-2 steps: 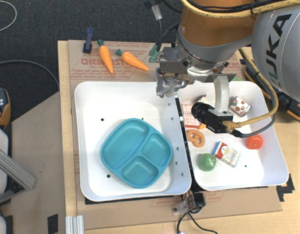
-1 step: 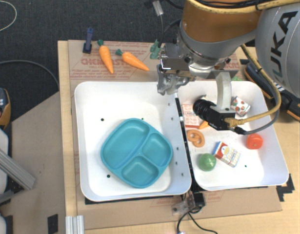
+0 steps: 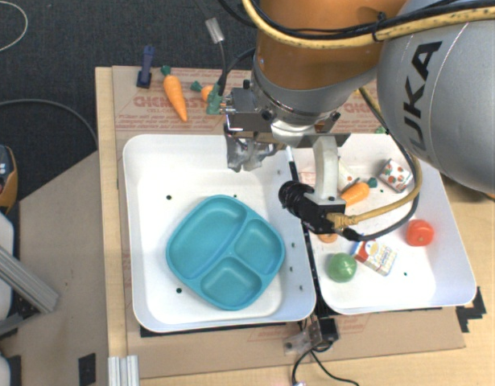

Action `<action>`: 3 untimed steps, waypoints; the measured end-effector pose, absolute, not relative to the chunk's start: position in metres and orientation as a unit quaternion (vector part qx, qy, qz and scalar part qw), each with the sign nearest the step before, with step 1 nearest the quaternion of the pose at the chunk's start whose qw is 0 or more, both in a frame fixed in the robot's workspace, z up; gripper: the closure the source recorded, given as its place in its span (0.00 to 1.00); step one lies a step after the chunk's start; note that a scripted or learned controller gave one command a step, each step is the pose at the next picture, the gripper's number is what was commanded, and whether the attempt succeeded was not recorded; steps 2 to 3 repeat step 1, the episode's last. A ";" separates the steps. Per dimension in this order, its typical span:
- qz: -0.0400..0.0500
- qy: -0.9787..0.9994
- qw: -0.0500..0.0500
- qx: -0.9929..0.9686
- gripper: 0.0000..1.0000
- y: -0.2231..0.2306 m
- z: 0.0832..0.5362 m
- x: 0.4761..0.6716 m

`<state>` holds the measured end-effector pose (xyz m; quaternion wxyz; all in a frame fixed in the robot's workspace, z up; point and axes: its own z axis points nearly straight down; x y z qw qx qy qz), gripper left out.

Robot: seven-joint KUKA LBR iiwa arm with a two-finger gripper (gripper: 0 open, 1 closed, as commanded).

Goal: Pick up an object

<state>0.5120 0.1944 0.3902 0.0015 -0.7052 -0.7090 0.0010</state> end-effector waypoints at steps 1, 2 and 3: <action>0.003 -0.709 0.002 -0.705 1.00 0.226 0.350 0.477; 0.003 -0.709 0.002 -0.705 1.00 0.226 0.350 0.477; 0.003 -0.709 0.002 -0.705 1.00 0.226 0.350 0.477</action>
